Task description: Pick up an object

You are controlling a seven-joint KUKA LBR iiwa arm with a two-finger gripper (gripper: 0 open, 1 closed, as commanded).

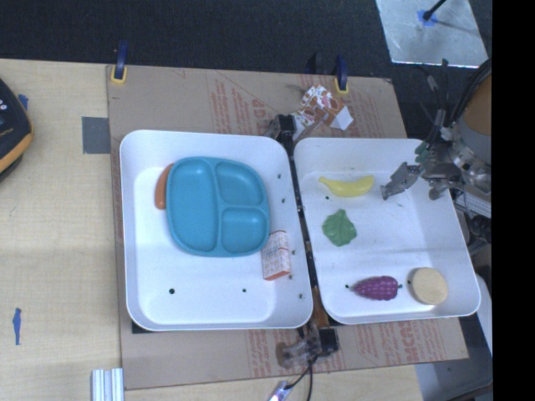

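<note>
Nearest the camera, along the front of the right bin (468,303), lie a purple grape bunch (376,288) and, just beside it, a round tan biscuit (430,286). Farther back in that bin sit a green leafy piece (339,227) and a yellow banana (346,186), near each other but apart. The left bin (134,224) carries a blue divided plate (219,206), an orange item (160,187) tucked against the plate's left edge, and a small printed carton (277,255) touching the plate's lower right corner. Both bins rest on a cardboard-covered surface (209,103).

The hand (418,178) reaches in from the right over the back of the right bin, just right of the banana. One dark finger (399,180) points toward the fruit; whether the hand is spread or closed cannot be told, and nothing is visible in its hold.

The banana looks the likeliest target. A good grasp would probably mean centring over its middle, turning the hand to straddle its narrow width, and descending fully before closing, since the curved shape may roll or slide away.
</note>
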